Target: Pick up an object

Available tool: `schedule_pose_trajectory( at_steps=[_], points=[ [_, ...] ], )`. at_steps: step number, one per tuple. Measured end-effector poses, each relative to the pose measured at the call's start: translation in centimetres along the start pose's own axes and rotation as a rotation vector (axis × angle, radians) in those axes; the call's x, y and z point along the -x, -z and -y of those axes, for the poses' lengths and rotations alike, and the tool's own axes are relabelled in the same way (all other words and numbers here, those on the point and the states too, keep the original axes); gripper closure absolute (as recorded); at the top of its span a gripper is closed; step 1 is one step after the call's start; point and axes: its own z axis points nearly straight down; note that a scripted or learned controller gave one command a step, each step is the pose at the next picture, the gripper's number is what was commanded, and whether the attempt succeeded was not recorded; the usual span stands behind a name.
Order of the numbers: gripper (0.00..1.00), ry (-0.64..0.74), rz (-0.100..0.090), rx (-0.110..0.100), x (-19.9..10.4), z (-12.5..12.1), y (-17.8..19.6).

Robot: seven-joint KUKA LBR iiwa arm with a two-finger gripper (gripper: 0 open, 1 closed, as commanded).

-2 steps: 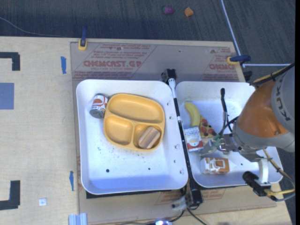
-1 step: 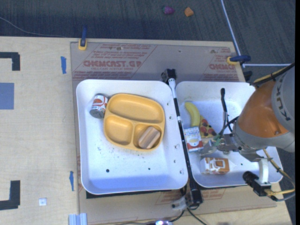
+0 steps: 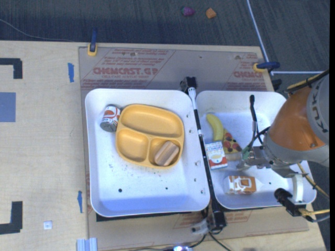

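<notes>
Jaws (image 3: 246,160) sit low in the right bin (image 3: 272,203), their state not discernible from this angle; nothing is seen gripped. Just in front of them lies a small orange-and-white carton (image 3: 241,184). Beside them to the left rests a red-and-white box (image 3: 216,155), with small colourful pieces (image 3: 232,143) between. Beyond lies a banana (image 3: 215,126). Left bin (image 3: 146,197) carries a yellow divided tray (image 3: 149,132) holding a bread roll (image 3: 166,153), with a tipped can (image 3: 109,118) touching the tray's far-left rim.
</notes>
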Motion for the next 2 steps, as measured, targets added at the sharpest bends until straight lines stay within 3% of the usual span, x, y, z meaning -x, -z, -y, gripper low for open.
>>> schedule_pose_trajectory(
  at_steps=[1,2],
  points=[
    [0.00,0.000,0.000,0.000,0.0,0.0,0.0],
    [0.00,0.001,-0.009,-0.015,-0.1,0.4,-1.2]
  ],
)
